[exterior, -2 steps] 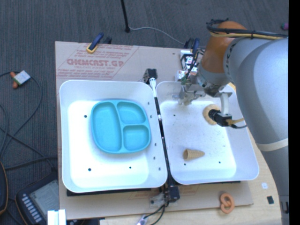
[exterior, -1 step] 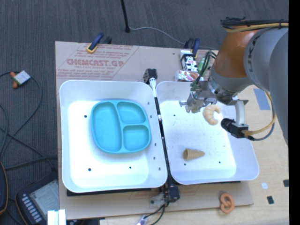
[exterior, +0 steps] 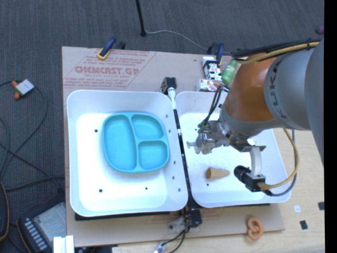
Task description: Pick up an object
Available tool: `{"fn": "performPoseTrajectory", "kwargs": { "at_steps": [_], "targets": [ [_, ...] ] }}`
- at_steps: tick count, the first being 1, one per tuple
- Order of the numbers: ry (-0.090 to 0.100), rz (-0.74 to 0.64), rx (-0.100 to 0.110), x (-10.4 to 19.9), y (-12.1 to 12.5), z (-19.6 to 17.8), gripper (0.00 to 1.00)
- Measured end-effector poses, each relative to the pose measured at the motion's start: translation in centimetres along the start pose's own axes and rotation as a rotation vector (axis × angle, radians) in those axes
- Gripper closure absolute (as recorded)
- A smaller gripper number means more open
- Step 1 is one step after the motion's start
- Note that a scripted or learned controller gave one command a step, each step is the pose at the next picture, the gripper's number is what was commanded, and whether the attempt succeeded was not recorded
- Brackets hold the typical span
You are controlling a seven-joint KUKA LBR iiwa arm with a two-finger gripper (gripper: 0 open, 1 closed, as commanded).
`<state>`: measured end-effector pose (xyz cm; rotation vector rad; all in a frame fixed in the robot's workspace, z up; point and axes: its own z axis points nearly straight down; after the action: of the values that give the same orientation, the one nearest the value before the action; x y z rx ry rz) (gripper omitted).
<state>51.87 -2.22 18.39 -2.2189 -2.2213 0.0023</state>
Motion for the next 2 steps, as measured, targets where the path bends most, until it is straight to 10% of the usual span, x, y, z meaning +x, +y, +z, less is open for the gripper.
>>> {"fn": "performPoseTrajectory", "kwargs": {
  "at_steps": [1, 2],
  "targets": [
    [0.000, 0.001, 0.000, -1.48, -3.54, 0.00, 1.00],
    [0.000, 0.001, 0.000, -1.46, -3.54, 0.00, 0.00]
  ]
}}
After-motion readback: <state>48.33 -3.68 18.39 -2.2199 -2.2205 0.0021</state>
